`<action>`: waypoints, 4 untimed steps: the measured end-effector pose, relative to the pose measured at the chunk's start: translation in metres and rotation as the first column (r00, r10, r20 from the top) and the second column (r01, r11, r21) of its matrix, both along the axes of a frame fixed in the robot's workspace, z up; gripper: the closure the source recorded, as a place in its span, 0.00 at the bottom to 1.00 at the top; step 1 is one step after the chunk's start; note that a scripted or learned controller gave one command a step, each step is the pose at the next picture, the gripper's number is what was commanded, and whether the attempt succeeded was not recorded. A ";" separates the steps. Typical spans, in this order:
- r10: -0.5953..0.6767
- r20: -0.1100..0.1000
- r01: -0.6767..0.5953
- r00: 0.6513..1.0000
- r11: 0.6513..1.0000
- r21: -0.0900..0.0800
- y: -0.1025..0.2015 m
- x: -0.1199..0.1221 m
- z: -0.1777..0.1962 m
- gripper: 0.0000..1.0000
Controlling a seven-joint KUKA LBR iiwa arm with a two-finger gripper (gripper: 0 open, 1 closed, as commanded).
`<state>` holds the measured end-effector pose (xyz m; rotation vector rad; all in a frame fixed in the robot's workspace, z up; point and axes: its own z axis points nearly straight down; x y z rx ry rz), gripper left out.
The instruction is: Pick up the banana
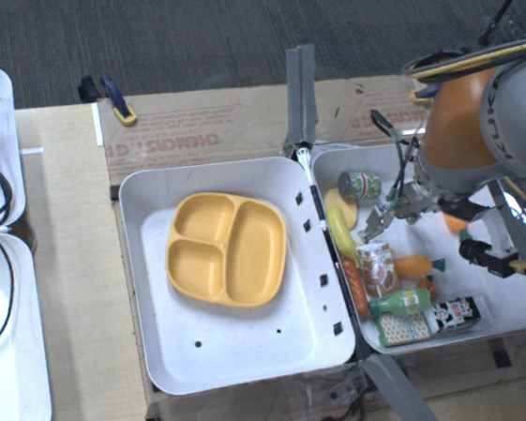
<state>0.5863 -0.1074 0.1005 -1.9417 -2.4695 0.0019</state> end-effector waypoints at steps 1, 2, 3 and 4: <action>0.328 0.002 -0.328 0.945 0.945 0.000 0.008 0.037 -0.009 0.00; 0.324 0.004 -0.324 0.946 0.946 -0.002 0.007 0.038 0.001 1.00; 0.324 0.004 -0.324 0.946 0.946 -0.002 0.007 0.038 0.001 0.00; 0.522 -0.004 -0.522 0.853 0.853 0.002 0.005 0.071 -0.009 0.00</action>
